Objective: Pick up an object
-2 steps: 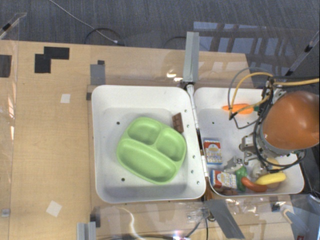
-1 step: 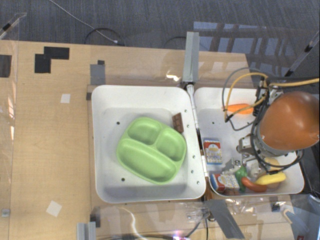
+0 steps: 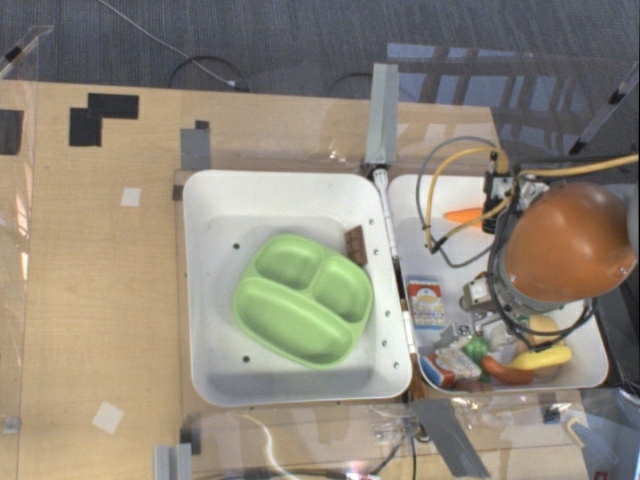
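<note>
Overhead view of the bench with its two white bins, read from left to right. The left bin (image 3: 210,268) holds a green divided plate (image 3: 303,298) lying flat near its middle, with a small brown block (image 3: 355,245) just beside the plate's far-right edge, close to the wall between the bins. The right bin (image 3: 410,203) carries the candidate objects: an orange carrot (image 3: 462,214) towards the far side, a small printed packet (image 3: 426,304) near the dividing wall, and — crowded into the near corner — a heap that includes a green piece (image 3: 476,348), a red pepper-like item (image 3: 508,373) and a yellow banana (image 3: 543,358). The arm (image 3: 570,243) hangs low over this heap, its orange band hiding the gripper (image 3: 490,308); whether the pincer is spread or closed, or has hold of anything, cannot be told. Likely hazards, as a judgement: the heaped items touch one another, so a closing grasp may catch two at once or push one aside, and the rounded banana or pepper may slip free.
</note>
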`<state>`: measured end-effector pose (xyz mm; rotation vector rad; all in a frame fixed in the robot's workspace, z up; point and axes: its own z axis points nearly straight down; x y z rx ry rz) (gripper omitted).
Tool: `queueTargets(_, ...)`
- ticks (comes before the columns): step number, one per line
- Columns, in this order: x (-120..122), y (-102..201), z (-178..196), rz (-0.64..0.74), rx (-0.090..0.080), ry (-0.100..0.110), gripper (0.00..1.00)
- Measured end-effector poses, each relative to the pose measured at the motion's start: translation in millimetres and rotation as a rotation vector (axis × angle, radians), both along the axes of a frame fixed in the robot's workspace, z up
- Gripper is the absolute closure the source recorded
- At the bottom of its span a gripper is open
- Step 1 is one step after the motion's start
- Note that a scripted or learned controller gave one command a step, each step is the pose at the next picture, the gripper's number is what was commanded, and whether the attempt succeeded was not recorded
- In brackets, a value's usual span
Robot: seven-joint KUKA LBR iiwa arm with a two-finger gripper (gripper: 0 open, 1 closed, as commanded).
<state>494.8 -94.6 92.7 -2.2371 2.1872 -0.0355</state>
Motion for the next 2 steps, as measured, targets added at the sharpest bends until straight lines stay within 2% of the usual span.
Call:
queueTargets(1,3.3,5.7,12.1,0.000,0.008,-0.009,1.00)
queueTargets(2,10.0,18.5,173.3,-0.111,0.008,0.009,1.00)
